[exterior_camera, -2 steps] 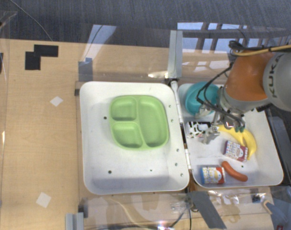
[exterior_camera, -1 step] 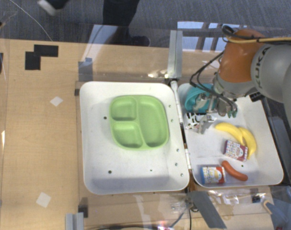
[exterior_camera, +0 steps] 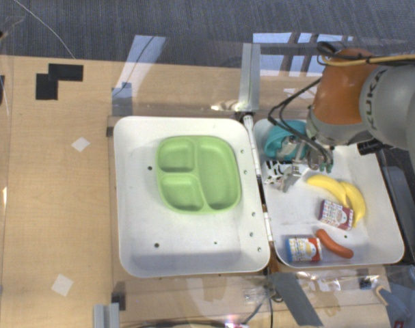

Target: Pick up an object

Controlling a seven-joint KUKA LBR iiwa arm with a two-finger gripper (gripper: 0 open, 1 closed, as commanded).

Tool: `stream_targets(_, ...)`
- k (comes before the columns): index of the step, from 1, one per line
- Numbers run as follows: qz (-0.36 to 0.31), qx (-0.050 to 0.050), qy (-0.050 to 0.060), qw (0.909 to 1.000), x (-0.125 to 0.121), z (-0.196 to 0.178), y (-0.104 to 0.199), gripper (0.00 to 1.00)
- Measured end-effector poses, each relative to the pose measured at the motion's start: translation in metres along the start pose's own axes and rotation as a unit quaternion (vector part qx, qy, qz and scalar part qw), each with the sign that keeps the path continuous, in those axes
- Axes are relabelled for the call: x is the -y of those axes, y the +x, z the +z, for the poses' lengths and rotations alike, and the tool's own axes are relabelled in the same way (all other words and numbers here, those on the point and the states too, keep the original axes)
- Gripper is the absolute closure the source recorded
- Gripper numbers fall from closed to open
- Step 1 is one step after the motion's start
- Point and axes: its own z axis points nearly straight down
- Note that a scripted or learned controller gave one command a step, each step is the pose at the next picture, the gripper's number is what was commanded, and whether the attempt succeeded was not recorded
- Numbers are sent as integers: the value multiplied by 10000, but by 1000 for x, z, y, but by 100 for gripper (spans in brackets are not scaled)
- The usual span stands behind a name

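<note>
Gripper [exterior_camera: 289, 176] hangs low over the black-and-white toy [exterior_camera: 275, 171], left of the banana [exterior_camera: 344, 191]. Can't tell finger state. Centre on toy, descend straight, avoid the teal object [exterior_camera: 279, 141] behind.

Light wood bench [exterior_camera: 50, 203] here, with two shallow white bins on it, side by side and touching: left bin [exterior_camera: 132, 251], right bin [exterior_camera: 385, 244]. Some black tape shapes [exterior_camera: 57, 79] are stuck on the far left corner.
</note>
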Motion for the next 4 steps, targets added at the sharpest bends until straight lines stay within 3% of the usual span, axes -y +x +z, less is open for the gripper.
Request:
stream_targets(2,1045,-91,-39,9945,43,1,-8,0)
stream_targets(3,1508,60,-32,9885,70,-4,-23,0)
stream_targets(4,2652,-10,-35,9642,110,-4,-28,0)
